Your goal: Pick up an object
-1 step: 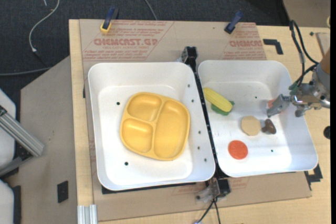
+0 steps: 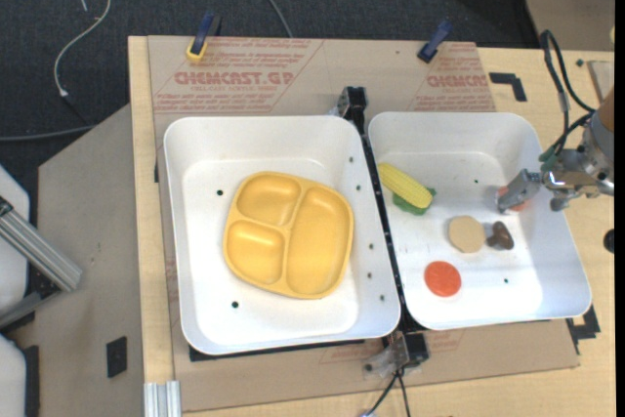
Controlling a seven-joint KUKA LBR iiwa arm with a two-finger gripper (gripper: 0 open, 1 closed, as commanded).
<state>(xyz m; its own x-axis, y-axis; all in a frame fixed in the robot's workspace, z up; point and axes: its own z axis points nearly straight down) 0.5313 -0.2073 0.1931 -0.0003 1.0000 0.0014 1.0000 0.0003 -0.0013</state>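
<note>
gripper (image 2: pixel 518 195) sits low over the right bin (image 2: pixel 557 254), near its right wall; can't tell its state. tan round piece (image 2: pixel 467 234) and small brown object (image 2: pixel 501 235) lie just below-left of it, apart from it. orange disc (image 2: pixel 443 278) further down-left. corn cob (image 2: pixel 405 187) off to its left. yellow divided plate (image 2: pixel 289 233) far left in the left bin (image 2: pixel 190 210).

pretty bright even overhead light, white bins (image 2: pixel 195 239) a bit blown out, soft shadows, slightly grainy, mild softness overall
</note>
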